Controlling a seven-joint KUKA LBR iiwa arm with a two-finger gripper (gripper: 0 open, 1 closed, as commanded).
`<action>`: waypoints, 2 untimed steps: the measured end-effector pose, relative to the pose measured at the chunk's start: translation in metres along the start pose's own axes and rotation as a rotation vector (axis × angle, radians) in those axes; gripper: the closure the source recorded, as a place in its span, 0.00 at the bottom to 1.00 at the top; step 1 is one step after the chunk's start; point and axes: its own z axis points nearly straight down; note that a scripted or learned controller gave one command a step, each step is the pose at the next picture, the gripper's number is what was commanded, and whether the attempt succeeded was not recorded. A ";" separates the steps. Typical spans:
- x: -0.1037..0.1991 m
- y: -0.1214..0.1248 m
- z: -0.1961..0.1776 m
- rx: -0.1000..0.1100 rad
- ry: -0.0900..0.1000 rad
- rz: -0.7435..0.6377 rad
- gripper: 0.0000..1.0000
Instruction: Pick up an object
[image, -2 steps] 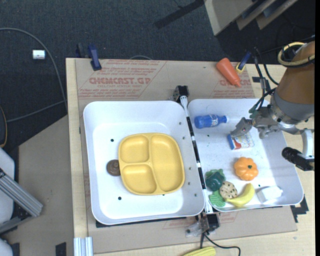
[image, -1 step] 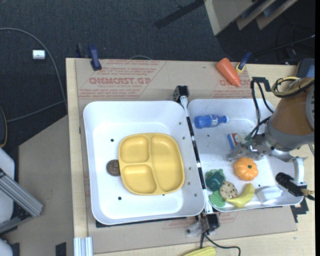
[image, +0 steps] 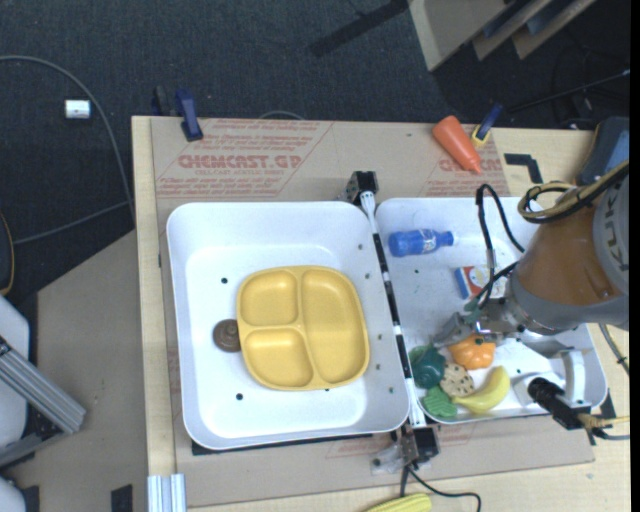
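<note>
The arm comes in at the right edge of the frame, and it's a pretty chunky thing. The biggest visible part is a fat rounded band in brownish orange, smooth and a bit shiny. Above it, in the upper right, there's a grey-blue curved shell section. Black cables loop around the orange part, one arcing up on its left side, plus a light yellowish cable curling near the top. Below the band the wrist goes grey and metallic, with a white housing lower right. The pincer end looks like small dark metal bits, too cluttered to make out.
</note>
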 end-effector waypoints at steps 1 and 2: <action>0.000 0.000 -0.010 -0.001 0.000 0.001 1.00; 0.090 0.015 -0.100 -0.001 0.000 -0.001 1.00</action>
